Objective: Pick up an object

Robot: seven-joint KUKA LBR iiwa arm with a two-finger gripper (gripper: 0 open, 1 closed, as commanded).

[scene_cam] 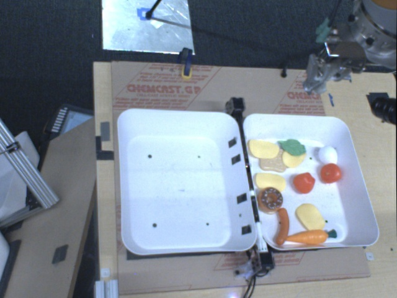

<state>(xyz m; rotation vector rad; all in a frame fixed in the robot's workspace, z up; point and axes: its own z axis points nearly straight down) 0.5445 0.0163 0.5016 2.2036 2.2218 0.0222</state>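
The right bin (353,185) holds several toy foods: a carrot (306,237), a sausage (282,225), a chocolate doughnut (271,198), two red tomatoes (304,182) (330,173), a white egg (327,154), a green leaf (291,146) and yellow pieces (263,148) (310,216). My gripper (314,83) hangs above the bench beyond the right bin's far edge, well apart from the foods. Nothing shows between its fingers.
The left bin (130,166) lies beside the right one, with black clips (240,179) along the divider between them. A yellow and blue clamp (186,64) sits at the bench's far edge. A shiny metal sheet (147,17) lies behind the bench.
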